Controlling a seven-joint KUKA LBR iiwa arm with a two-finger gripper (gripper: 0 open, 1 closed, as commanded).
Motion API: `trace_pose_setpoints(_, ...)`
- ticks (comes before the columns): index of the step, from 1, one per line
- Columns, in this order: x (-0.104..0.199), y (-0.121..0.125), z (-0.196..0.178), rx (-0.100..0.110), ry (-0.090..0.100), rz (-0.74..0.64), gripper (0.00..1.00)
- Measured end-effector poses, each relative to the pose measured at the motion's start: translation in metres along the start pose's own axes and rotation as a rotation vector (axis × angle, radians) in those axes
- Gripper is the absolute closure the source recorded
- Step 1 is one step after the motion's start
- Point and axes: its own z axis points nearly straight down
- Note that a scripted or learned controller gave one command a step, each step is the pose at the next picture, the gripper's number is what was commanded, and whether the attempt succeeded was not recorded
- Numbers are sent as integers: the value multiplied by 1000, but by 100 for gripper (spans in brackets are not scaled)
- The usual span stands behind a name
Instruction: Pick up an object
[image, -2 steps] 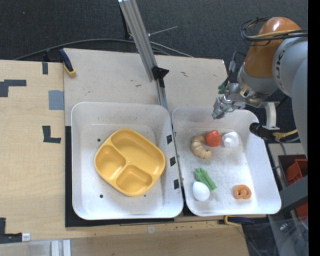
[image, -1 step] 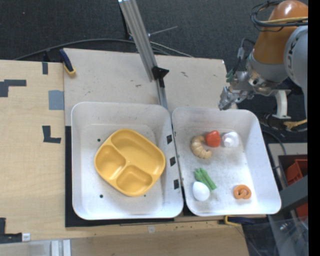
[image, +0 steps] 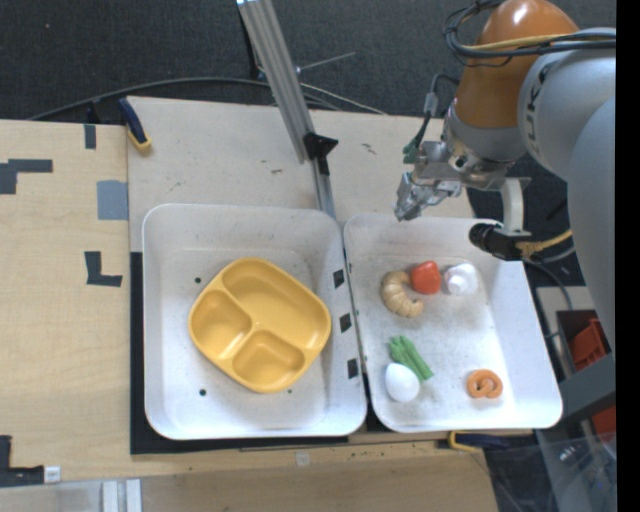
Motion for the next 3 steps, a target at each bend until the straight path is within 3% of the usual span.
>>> trace_pose_setpoints(1, 53, 6, 14, 1, -1, 1, 100)
trace_pose_setpoints(3, 161, 9, 0, -1, -1, 0, 100)
